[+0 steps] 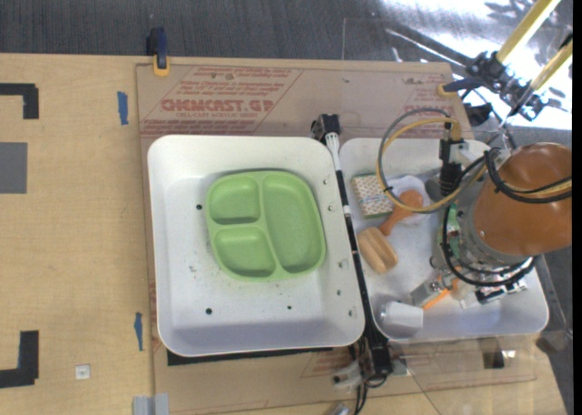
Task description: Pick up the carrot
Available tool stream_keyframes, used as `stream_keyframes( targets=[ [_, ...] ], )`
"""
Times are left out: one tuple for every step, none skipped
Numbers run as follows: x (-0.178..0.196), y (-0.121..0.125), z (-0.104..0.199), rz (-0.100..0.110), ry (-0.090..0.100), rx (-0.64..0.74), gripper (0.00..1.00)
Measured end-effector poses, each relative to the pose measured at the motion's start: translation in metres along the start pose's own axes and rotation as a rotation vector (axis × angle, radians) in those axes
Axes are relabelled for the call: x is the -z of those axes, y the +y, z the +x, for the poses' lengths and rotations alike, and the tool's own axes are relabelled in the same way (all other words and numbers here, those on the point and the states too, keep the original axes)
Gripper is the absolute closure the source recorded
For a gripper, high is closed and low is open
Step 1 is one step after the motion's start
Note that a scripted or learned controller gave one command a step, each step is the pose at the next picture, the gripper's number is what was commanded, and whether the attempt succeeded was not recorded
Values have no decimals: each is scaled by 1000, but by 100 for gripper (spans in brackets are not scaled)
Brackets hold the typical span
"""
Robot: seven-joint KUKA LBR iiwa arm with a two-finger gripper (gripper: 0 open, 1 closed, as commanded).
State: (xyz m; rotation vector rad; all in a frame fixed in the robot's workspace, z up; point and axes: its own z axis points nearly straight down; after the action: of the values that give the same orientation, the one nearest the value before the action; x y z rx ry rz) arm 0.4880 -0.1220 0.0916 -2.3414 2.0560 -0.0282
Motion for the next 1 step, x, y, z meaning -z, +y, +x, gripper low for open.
stream_keyframes(
  targets=[
    [-1, 7, 32, -10, -7, 180, 0]
  ],
)
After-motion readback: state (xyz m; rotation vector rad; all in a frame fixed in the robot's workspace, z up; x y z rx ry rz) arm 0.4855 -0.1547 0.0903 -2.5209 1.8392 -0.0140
